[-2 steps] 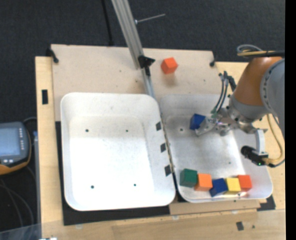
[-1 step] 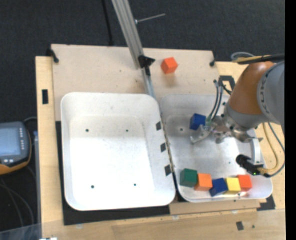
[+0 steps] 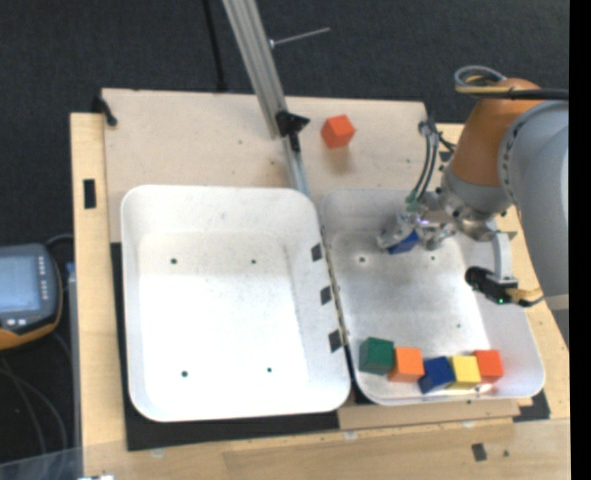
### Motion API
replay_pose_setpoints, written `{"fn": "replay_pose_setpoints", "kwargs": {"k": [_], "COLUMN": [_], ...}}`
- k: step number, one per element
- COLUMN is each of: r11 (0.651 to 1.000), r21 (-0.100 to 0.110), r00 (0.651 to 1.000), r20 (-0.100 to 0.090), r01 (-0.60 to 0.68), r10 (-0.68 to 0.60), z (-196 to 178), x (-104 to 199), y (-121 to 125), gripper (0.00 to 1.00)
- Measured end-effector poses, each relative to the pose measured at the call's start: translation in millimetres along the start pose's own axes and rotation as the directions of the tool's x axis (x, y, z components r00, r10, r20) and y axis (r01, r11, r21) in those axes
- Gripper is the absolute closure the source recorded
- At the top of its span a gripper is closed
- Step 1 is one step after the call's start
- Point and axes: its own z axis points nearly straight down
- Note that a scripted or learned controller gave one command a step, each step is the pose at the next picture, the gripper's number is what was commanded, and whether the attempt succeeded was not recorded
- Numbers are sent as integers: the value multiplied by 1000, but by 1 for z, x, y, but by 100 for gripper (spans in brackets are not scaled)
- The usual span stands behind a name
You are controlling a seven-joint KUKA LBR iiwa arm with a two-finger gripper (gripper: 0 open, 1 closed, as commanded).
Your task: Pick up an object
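**A:** Our gripper (image 3: 403, 236) hangs over the upper part of the right bin (image 3: 395, 298), under the grey arm (image 3: 535, 188) with its orange band. Whether the claw is apart or together we cannot tell from this slant; the tip is a small blur of metal and something bluish.

**B:** Agreed. We see nothing we could call a block between its tips, so we shouldn't claim it holds anything.

**A:** Then where are our candidates? Along the near wall of the right bin sits a row: the green block (image 3: 377, 354), the orange block (image 3: 409, 362), the blue block (image 3: 437, 372), the yellow block (image 3: 465, 369) and the red-orange block (image 3: 489, 363), touching or almost touching one another.

**B:** And one stray orange cube (image 3: 338, 131) lies on the bench board beyond the bins, beside the slanted aluminium rail (image 3: 257, 53). The left bin (image 3: 225, 298) offers us nothing to grab.

**A:** So we judge we are at the approach step, with the pick itself not yet done. The gripper is well apart from the row.

**B:** The next move, as we read it, calls for travelling toward the near wall and settling over one block. The green one at the row's end looks easiest, since one of its sides is free.

**A:** The crowding is our worry: neighbours and the bin wall leave little room for the claw tips.
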Motion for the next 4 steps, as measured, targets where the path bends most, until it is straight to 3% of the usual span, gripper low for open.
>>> {"fn": "replay_pose_setpoints", "kwargs": {"k": [1, 2, 3, 4], "r11": [1000, 1000, 1000, 1000], "r21": [3, 7, -1, 8], "r00": [1000, 1000, 1000, 1000], "r20": [2, -4, -4, -4], "r01": [3, 4, 5, 5], "r10": [-3, -4, -5, -4], "z": [-11, -21, -104, -99], "x": [-1, 66, 132, 199], "y": [-2, -2, -6, -22], "gripper": [100, 100, 100, 100]}}
